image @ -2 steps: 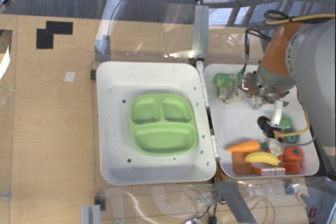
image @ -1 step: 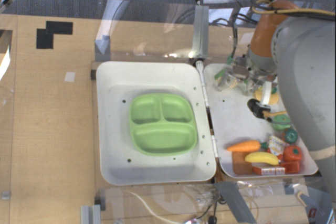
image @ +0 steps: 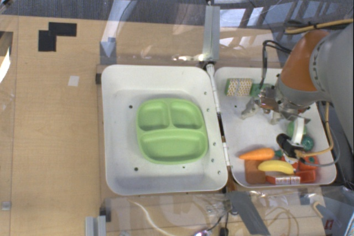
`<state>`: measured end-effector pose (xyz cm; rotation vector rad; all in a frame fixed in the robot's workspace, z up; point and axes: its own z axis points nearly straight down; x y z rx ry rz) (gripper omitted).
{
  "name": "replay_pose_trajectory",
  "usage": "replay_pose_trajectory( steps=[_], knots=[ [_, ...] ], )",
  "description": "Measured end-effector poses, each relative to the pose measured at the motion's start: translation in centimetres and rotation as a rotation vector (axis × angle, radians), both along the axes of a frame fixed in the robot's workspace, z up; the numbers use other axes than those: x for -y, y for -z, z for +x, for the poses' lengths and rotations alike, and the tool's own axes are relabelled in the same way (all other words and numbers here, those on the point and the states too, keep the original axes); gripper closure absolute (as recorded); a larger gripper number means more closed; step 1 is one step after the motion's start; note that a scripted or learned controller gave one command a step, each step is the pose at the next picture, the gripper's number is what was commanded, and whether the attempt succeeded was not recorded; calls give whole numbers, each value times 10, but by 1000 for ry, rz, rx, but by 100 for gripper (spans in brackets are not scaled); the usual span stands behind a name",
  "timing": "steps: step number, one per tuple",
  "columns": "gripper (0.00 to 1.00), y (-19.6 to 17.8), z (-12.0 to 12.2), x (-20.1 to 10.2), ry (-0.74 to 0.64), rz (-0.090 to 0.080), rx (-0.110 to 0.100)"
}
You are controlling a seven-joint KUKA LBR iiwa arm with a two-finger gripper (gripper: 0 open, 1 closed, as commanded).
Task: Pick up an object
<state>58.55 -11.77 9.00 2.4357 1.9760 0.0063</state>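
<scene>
Hard to make out under the arm (image: 321, 63): the right side of the right bin (image: 243, 132), covered by the grey and orange wrist. Near the front right corner, a crowded heap, partly hidden: carrot (image: 257, 155), banana (image: 276, 167) just in front of it, red pieces (image: 303, 175) touching the banana, and behind them a small green thing (image: 306, 143), kind not clear. Gripper (image: 261, 109) low over the middle of the right bin, spread wide and holding nothing, bare white floor below. Speckled block (image: 239, 87) alone near the far left corner, just beside the gripper, well apart from the heap. Open room along the left side of this bin, between block and carrot. In the left bin (image: 119, 119), a green tray (image: 171, 130) in the middle, free floor all around up to the rim.
</scene>
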Motion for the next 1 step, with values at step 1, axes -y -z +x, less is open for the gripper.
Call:
replay_pose_trajectory(
  steps=[1],
  knots=[
    [0,-31,74,-7,-25,1,0]
  ],
)
